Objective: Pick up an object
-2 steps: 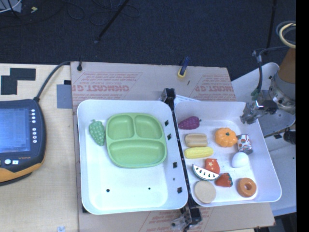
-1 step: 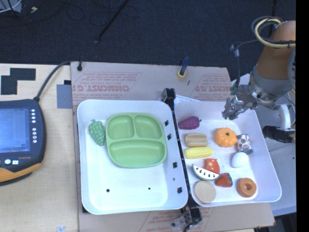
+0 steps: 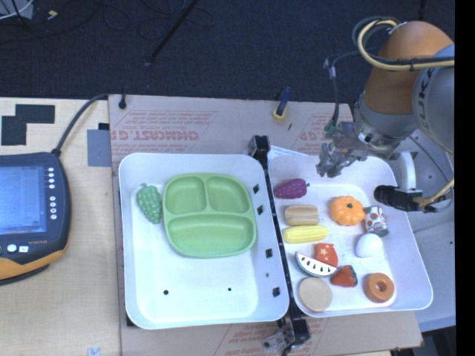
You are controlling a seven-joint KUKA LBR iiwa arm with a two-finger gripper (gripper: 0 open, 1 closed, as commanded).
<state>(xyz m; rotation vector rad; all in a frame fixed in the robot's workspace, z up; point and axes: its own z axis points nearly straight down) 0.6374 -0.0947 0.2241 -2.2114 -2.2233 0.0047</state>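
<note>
My gripper (image 3: 330, 164) hangs over the back edge of the right bin (image 3: 415, 273), above and right of a purple grape bunch (image 3: 291, 189). Nothing shows between its fingers. Below it in that bin lie a bread roll (image 3: 301, 214), a yellow corn cob (image 3: 304, 234), an orange pumpkin (image 3: 347, 211), a small can (image 3: 375, 219), a white egg (image 3: 368, 245), a watermelon slice (image 3: 315, 263), a red strawberry (image 3: 344, 276), a glazed donut (image 3: 379, 287) and a tan cookie (image 3: 315, 295).
The left bin (image 3: 193, 302) holds a green divided plate (image 3: 209, 215) and a green grape bunch (image 3: 149, 202) beside it. A handheld pendant (image 3: 30, 210) lies on the bench at far left. A black divider (image 3: 271, 228) runs between the bins.
</note>
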